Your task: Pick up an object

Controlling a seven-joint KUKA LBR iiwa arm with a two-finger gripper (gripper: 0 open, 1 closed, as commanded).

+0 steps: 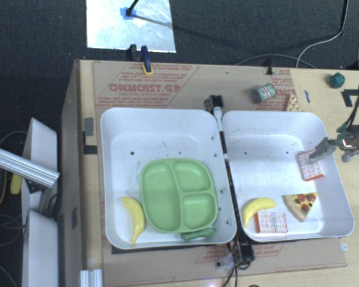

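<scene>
gripper (319,150) at right bin (269,124) right edge, touching card (311,165) | grip: can't tell, too blurry | banana (256,207), pizza (301,204) near front edge

Dark carpeted floor (36,34) — shiny foil sheet (130,17) lying on it; brown printed bench top (167,82); white shelving (39,220) at left.

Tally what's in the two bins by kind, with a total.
Bananas: 2 (left bin, right bin)
Green divided plate: 1
Pizza slice: 1
Red-and-white cards: 2 (by the far right wall, near the front)
Total: 6
</scene>
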